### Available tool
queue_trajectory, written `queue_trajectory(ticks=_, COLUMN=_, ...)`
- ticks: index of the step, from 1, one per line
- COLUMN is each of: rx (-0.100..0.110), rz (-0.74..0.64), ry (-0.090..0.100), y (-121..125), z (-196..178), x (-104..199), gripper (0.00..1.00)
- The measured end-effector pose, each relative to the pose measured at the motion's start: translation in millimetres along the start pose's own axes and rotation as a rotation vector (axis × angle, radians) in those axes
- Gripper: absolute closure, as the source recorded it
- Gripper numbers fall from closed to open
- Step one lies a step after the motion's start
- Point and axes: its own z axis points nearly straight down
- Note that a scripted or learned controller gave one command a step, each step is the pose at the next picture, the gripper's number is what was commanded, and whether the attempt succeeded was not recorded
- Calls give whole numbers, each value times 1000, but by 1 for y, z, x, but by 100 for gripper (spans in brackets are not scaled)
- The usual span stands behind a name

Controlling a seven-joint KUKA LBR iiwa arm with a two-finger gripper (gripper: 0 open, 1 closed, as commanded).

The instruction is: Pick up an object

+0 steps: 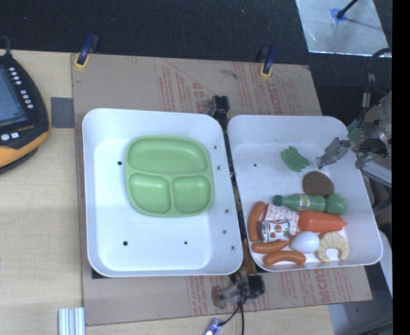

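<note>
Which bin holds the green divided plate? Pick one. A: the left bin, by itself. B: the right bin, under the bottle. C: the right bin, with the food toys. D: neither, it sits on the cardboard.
A: the plate lies flat in the left bin with nothing else in it, while the bottle and other food toys are crowded in the right bin.

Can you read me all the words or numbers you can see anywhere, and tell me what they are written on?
None of it can be read properly.
Brown cardboard sheet: rows of red printed letters, too faint and blurred to read.
Small carton in the right bin: red and white pictures or print, too small to read.
Green bottle: pale label, too small to read.
Orange handheld screen pad: bluish screen and buttons, no readable text.
</note>
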Motion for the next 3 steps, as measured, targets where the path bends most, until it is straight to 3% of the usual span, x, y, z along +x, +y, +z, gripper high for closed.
queue_trajectory(ticks=1, rx=1, rz=-3, ry=-1, y=85, z=66, x=-11, gripper=0)
queue_trajectory(ticks=2, rx=-3, rz=0, ry=0, y=95, z=51, x=8, gripper=0)
queue_trajectory(ticks=3, rx=2, rz=0, ry=-1, y=67, z=130, x=18, gripper=0)
